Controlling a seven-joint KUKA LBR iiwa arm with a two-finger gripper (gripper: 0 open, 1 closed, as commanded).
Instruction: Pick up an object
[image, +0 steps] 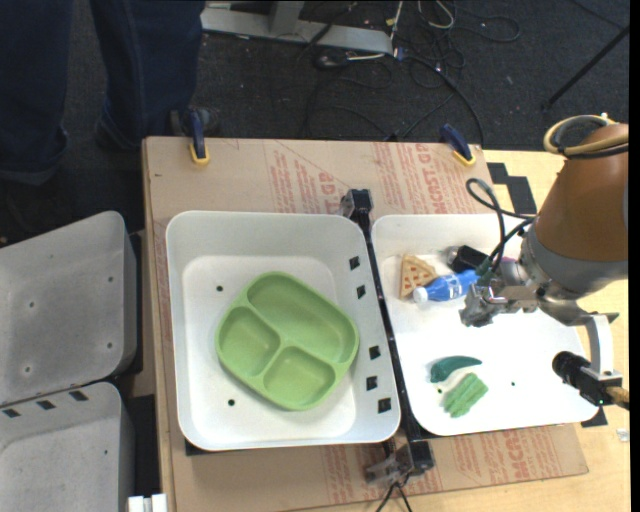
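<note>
From the overhead camera view, the desk (250, 165) carries 2 shallow white bins side by side. The left bin (190, 260) holds a green divided plate (288, 340) near its middle, with bare white floor all around it, widest toward 12 o'clock. The right bin (520, 410) is more crowded in its upper half: a triangular orange-brown wedge (417, 274) lies near the shared wall, a blue bottle (446, 289) just beside it at 3 o'clock, and a dark object (466, 259) at 1 o'clock from the bottle. Lower down, a dark green piece (455, 368) and a light green leaf-like piece (464, 393) lie close together, with open floor toward 3 o'clock. The arm (585, 215) covers the bin's right edge. The gripper (480, 308) sits at the bottle's right end; whether the fingers are apart or together cannot be told, and nothing is seen held between them.
</note>
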